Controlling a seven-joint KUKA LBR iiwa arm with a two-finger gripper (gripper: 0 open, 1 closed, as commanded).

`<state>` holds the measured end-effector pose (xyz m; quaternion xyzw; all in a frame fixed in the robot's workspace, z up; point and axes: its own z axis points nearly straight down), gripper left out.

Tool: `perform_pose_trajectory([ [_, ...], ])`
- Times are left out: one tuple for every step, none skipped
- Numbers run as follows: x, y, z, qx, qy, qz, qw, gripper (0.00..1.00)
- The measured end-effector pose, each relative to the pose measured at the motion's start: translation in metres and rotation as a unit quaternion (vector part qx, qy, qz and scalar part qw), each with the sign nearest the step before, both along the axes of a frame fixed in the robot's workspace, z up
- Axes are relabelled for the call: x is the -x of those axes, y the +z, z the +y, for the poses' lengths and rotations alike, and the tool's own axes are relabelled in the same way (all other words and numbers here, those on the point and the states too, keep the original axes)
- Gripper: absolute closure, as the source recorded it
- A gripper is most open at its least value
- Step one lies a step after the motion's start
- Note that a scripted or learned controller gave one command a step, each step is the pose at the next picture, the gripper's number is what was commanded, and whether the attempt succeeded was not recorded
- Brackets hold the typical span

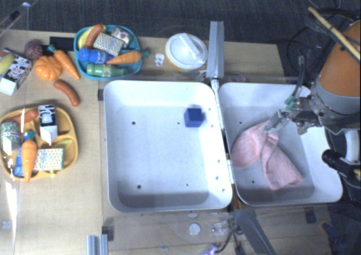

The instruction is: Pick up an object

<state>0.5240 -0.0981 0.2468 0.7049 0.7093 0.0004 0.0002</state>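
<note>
You have the arm reaching in from the right, its orange band above the grey wrist, with the gripper low over the right bin. The jaws sit at the upper edge of the pink cloth, and a raised fold of that cloth comes up to meet them; whether they are clenched on the fabric or just touching it, you cannot tell from this slant (the fingertips are small and blurred against the pink). The rest of the cloth lies crumpled on the bin floor, spreading down toward the bin's lower right.

In the left bin you see one small blue cube, resting near the upper right corner, well apart from the gripper and across the divider between the bins.

Outside the bins, on the wooden surface, a blue bowl of toy food stands above the left bin, and a white lidded container sits just to its right. A yellow tray of toy food lies at the far left, with a toy pumpkin, a carrot and a sausage loose on the surface between the two.
</note>
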Motion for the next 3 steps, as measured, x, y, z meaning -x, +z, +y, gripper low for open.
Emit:
perform_pose_trajectory([
  [0.007, -0.133, -0.013, -0.0002, 0.024, 0.001, 0.9997, 0.00],
  [0.023, -0.145, -0.045, 0.0003, 0.058, -0.002, 0.9983, 0.00],
  [-0.062, -0.157, -0.045, 0.0025, 0.215, -0.006, 0.9765, 0.00],
])
